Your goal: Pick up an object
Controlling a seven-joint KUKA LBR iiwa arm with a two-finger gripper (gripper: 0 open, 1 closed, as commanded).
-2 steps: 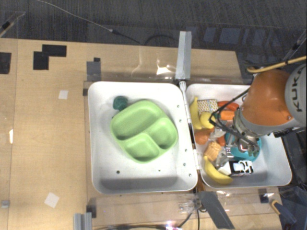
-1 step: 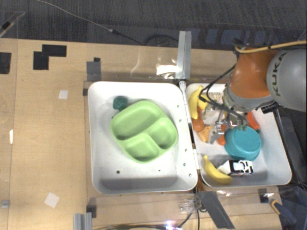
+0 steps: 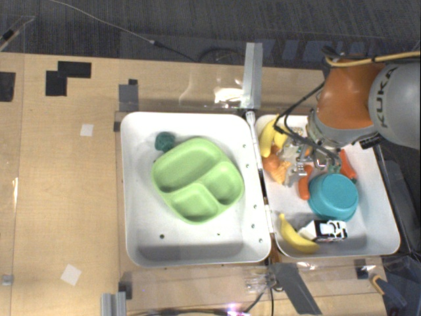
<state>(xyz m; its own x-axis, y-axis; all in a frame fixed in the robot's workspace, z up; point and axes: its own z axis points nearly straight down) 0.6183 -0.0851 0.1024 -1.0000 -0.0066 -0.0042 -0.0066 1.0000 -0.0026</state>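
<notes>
- gripper (image 3: 304, 165) fingers lost in clutter over the right bin (image 3: 388, 232), state unreadable
- arm (image 3: 368, 101) cut off at right edge
- orange items (image 3: 279, 170) under the wrist partly covered, can't identify
- upper banana (image 3: 268, 139) partly behind cable
- small dark-green object (image 3: 165, 140) beside green plate (image 3: 196, 179) too blurred to name

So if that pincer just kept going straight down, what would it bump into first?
Probably the orange pieces lying just under the pincer, between the banana and the teal bowl; depth is hard to judge from above.
</notes>
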